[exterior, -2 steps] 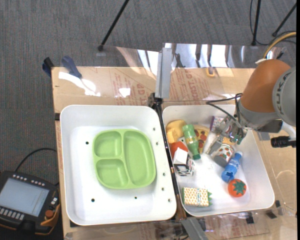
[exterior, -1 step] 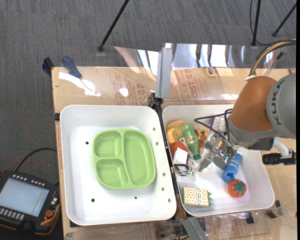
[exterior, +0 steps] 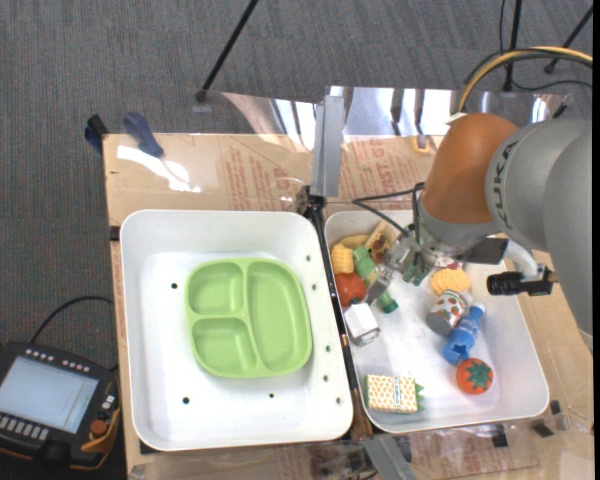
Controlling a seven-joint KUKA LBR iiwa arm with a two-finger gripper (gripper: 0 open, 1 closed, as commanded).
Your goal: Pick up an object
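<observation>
My gripper (exterior: 385, 280) hangs low over the upper left part of the right bin (exterior: 525, 388), coming down from the grey arm with the orange band. It sits among a cluster of toys: a yellow corn piece (exterior: 342, 258), a red tomato (exterior: 350, 289), a green piece (exterior: 364, 263) and a small green cylinder (exterior: 388, 303). Just below it lies a white and grey box (exterior: 362, 323). I cannot see anything held in it.
The right bin also holds a blue bottle (exterior: 462, 336), a grey can (exterior: 442, 314), a red fruit (exterior: 474, 375), a yellow-orange toy (exterior: 450, 280) and a patterned packet (exterior: 392, 393). A green divided plate (exterior: 248, 318) lies in the left bin (exterior: 150, 268).
</observation>
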